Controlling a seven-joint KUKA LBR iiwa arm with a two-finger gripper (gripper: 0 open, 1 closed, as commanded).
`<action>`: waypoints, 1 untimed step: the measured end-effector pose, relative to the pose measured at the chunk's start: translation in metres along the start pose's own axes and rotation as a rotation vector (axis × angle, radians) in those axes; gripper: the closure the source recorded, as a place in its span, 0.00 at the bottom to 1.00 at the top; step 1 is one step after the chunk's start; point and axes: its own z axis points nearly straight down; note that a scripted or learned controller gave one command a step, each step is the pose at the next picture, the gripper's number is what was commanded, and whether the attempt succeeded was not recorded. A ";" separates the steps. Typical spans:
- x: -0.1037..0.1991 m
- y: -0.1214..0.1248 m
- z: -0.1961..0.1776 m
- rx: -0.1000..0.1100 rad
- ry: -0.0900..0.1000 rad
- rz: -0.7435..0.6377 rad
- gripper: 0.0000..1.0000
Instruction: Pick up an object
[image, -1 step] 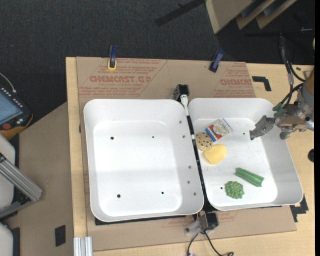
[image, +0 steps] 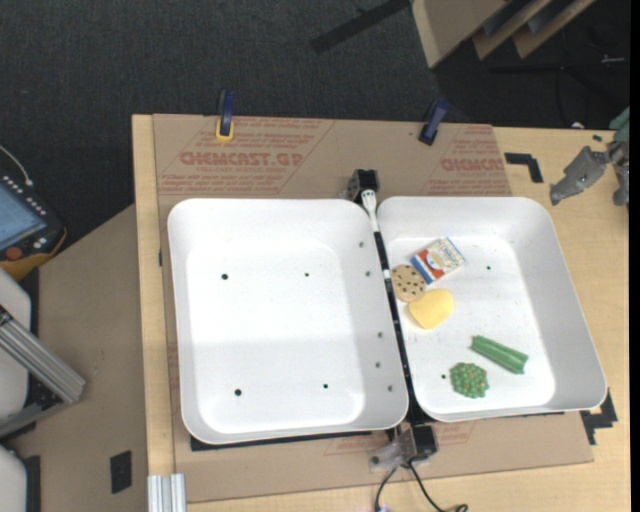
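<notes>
The right bin (image: 560, 300) holds several small items. A red, white and blue carton (image: 438, 260) lies near its far left, with a round brown cookie (image: 406, 282) just beside it. Below them sits a yellow lump (image: 431, 309). A long green piece (image: 498, 353) and a knobbly green broccoli-like piece (image: 468, 379) lie near the front. My gripper (image: 580, 177) hangs at the view's right edge, beyond the right bin's far right corner, over the cardboard and well away from every item. Nothing is seen in it.
The left bin (image: 200, 300) stands next to the right one, joined along a black divider (image: 385, 290). Both rest on a cardboard sheet (image: 300, 150) held by two clamps (image: 226, 118) at the far edge. Cables and a connector (image: 405, 450) sit at the front.
</notes>
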 end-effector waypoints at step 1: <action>0.001 -0.002 -0.003 0.011 0.003 0.000 1.00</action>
